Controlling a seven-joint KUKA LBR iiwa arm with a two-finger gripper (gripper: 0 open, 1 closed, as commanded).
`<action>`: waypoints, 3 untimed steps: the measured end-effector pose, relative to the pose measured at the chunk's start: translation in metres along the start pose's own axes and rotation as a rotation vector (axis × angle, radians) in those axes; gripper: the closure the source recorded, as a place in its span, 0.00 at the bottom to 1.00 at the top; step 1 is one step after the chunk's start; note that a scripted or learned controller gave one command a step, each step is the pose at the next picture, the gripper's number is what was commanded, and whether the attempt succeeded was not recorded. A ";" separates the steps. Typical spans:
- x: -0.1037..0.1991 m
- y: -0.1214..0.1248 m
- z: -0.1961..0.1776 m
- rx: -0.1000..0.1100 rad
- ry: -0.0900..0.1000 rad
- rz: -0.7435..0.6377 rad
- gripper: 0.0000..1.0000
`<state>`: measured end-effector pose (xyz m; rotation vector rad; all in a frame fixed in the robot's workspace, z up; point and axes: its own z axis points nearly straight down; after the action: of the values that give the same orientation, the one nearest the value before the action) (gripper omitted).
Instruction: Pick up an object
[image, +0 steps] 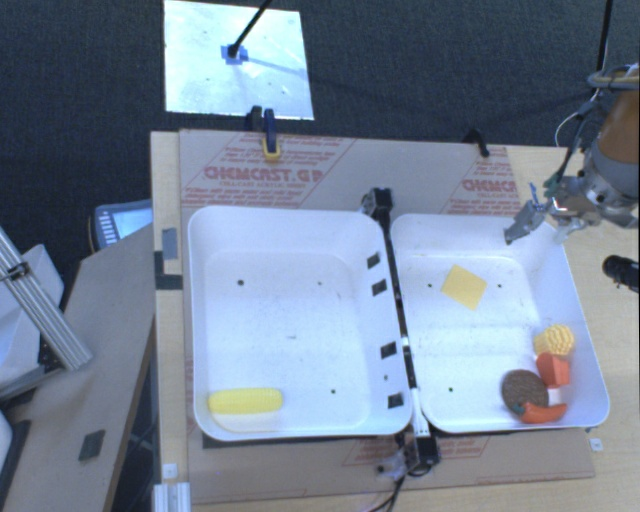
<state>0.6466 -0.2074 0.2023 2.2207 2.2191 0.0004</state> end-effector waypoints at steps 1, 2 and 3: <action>0.003 0.021 0.123 0.007 0.004 -0.006 0.00; 0.084 0.025 0.044 -0.008 0.001 -0.012 0.00; 0.044 -0.002 -0.061 -0.009 -0.003 0.001 0.00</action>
<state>0.6444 -0.1634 0.2628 2.2153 2.2121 0.0076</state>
